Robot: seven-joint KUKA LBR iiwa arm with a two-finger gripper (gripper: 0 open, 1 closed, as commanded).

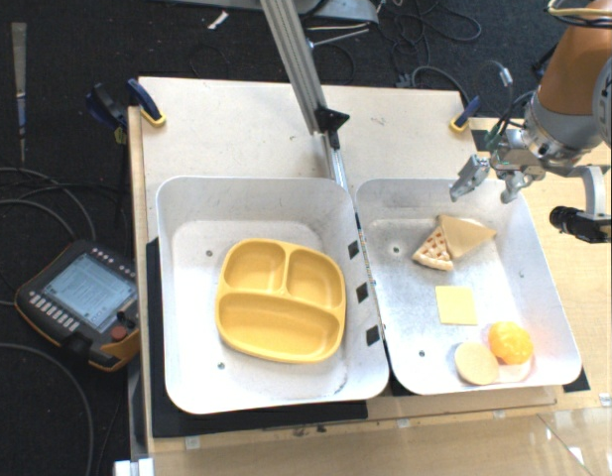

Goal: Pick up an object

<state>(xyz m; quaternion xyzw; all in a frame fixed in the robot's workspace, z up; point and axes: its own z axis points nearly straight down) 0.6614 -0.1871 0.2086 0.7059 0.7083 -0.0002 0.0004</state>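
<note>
The left bin (186, 226) holds a yellow divided tray (282, 300) with three compartments. The right bin (544, 266) holds a tan pizza slice (450, 241) with a waffle-patterned edge near its far side, a pale yellow square (456, 305) in the middle, and an orange ball (510, 343) touching a cream disc (477, 364) at the near corner. The gripper (491, 178) hangs spread and empty above the bin's far rim, just beyond the pizza slice.

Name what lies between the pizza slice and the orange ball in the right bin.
In the camera view, a flat yellow square, like a cheese slice, lies between the pizza slice and the orange ball on the right bin floor.
</note>
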